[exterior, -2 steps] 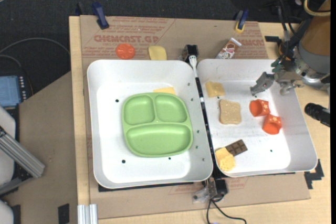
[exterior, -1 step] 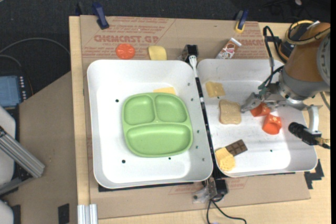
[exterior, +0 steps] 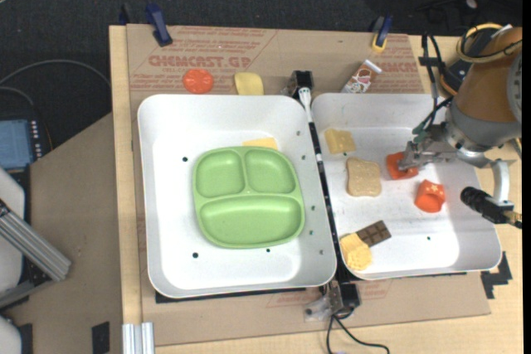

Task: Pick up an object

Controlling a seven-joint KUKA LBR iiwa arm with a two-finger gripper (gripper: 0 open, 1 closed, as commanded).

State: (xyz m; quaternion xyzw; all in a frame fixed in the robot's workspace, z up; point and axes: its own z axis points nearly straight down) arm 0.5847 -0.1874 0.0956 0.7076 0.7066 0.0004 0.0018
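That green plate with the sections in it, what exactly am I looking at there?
The green plate is a divided tray that looks like smooth matte plastic, pale green, with rounded corners. It has three compartments: two smaller ones along its far side and one wide one along its near side, parted by raised ridges. It lies flat, right way up, turned slightly askew, near the middle of the left white bin. A pale yellow piece pokes out from its far edge.

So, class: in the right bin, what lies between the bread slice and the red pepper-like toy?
In the camera view, only bare white bin floor separates the bread slice from the red pepper-like toy.
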